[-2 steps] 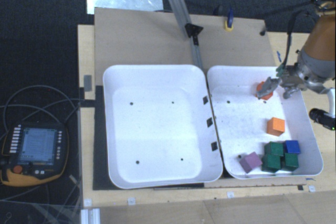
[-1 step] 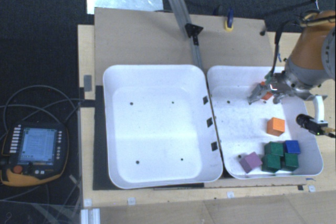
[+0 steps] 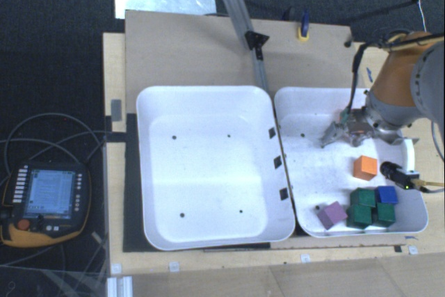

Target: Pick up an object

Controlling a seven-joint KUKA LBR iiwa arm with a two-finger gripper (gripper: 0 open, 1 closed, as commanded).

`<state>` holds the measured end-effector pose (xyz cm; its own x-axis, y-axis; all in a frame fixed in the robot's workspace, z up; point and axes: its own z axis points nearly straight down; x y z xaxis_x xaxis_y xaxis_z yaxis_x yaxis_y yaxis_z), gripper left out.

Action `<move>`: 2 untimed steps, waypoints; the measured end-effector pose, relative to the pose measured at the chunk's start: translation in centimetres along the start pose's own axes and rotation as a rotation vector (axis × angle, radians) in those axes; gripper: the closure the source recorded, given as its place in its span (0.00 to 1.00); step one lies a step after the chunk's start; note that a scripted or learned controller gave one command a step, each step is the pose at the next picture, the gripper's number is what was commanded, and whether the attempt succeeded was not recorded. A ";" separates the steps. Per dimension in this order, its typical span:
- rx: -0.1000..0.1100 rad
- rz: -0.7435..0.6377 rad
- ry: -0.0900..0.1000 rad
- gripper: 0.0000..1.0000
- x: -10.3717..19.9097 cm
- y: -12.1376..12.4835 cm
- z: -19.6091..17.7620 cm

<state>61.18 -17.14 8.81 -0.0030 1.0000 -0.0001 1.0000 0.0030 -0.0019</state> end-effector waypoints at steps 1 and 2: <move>-0.007 -0.002 -0.001 1.00 0.0 0.2 -1.4; -0.008 -0.002 -0.001 1.00 0.2 0.7 -5.9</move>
